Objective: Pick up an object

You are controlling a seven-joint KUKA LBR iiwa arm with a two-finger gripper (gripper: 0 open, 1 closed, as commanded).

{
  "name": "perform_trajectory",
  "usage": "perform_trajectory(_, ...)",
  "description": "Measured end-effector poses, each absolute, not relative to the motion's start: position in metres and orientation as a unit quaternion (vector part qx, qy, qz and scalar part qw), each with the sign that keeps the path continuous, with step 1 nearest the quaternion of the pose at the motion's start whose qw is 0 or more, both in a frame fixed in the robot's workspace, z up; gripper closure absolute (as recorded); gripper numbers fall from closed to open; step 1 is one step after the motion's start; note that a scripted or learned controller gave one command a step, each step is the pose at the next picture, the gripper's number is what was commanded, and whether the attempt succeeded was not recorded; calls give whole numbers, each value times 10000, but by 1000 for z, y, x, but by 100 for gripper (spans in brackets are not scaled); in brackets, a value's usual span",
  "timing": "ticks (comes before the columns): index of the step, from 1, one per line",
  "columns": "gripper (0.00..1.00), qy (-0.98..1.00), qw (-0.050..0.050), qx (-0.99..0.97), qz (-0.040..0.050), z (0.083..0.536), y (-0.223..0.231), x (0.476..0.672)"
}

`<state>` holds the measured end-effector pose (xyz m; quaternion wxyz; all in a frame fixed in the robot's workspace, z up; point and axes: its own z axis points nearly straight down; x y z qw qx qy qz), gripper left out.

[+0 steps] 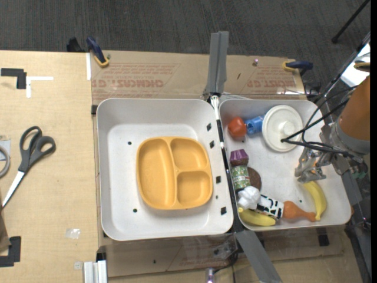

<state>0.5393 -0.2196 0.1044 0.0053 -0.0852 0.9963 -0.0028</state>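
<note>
My gripper (310,167) hangs low over the right side of the right bin (336,220), with the arm's orange band at the view's right edge. Just below it in the view lies a yellow banana (317,198). An orange drumstick-shaped toy (298,211) lies at the bin's front. A second banana (257,218), a black-and-white toy (261,202) and a purple-capped bottle (240,171) sit along the bin's left side. I see nothing held in the gripper.
A white round dish (283,128), a blue toy (254,124) and a red ball (237,128) sit at the right bin's back. The left bin (112,158) holds a yellow divided plate (175,172). Scissors (28,153) lie on the bench at far left.
</note>
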Motion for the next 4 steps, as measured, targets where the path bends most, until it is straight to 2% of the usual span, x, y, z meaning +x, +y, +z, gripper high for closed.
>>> perform_trajectory(1,0,9963,53,-852,-26,104,-219,539)
perform_trajectory(2,0,9955,21,-942,-13,94,-221,537)
perform_trajectory(3,100,9954,46,-954,-27,104,-220,539)
perform_trajectory(4,0,9954,46,-956,-25,104,-220,539)
